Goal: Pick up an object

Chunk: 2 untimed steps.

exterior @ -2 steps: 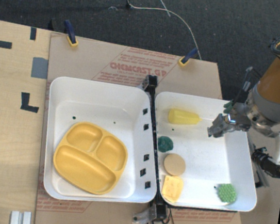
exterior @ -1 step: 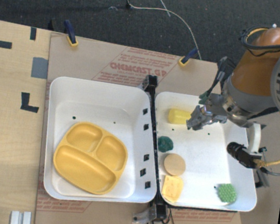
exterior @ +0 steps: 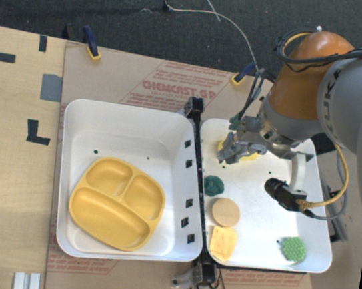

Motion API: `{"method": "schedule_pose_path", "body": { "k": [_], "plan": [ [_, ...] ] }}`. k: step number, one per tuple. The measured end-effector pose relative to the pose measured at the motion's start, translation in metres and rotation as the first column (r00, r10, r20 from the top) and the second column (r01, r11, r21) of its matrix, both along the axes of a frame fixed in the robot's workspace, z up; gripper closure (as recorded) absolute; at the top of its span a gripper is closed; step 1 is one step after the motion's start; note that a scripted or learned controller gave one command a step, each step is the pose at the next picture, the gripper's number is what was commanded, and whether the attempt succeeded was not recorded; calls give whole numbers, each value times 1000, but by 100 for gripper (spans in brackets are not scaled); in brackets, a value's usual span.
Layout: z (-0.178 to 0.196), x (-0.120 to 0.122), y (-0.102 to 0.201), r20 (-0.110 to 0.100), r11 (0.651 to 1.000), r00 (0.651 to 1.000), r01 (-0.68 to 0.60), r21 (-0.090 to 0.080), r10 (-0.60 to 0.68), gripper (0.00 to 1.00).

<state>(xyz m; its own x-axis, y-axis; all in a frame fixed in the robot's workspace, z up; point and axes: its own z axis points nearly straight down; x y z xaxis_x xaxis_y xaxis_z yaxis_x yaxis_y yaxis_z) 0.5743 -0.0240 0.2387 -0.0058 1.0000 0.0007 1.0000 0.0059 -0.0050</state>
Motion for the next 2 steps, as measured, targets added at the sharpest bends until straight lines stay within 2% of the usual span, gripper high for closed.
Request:
{"method": "schedule_pose_path", "body": {
  "k": [2],
  "plan": [
    [-20, 24, 113, 2, 1000, 1000, -2, 1, 2, 100]
  ]
}}
